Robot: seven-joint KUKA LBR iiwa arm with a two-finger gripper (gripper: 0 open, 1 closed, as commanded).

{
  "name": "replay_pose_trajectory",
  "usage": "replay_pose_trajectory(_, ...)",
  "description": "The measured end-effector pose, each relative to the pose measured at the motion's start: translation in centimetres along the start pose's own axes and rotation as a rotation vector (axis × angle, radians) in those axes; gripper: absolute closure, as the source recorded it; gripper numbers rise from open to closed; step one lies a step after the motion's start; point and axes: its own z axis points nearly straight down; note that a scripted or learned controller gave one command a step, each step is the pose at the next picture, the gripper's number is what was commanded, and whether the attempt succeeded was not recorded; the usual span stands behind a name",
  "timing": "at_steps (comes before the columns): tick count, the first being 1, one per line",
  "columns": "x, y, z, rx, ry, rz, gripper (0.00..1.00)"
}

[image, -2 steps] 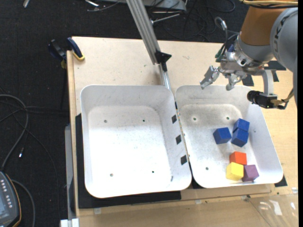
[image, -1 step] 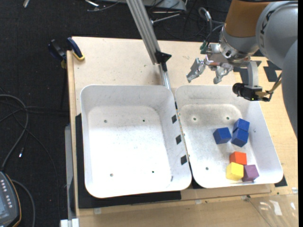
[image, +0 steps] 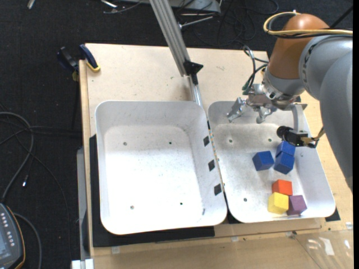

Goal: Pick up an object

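Blocks (image: 280, 178) in right bin (image: 235, 150), left bin (image: 112, 150) beside it

Three blue cubes (image: 263, 160) clustered in the right bin (image: 241, 198): one to the left, two stacked or touching at its right. Nearer the front, an orange cube (image: 282, 186) against a yellow cube (image: 277, 203) and a purple cube (image: 297, 204).
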Motion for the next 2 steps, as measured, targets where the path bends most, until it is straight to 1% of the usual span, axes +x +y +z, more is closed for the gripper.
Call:
replay_pose_trajectory(1,-0.9,-5.4,5.0,-0.001,0.002,-0.001,0.00)
replay_pose_trajectory(2,1.1,-9.6,4.8,-0.005,0.002,-0.003,0.00)
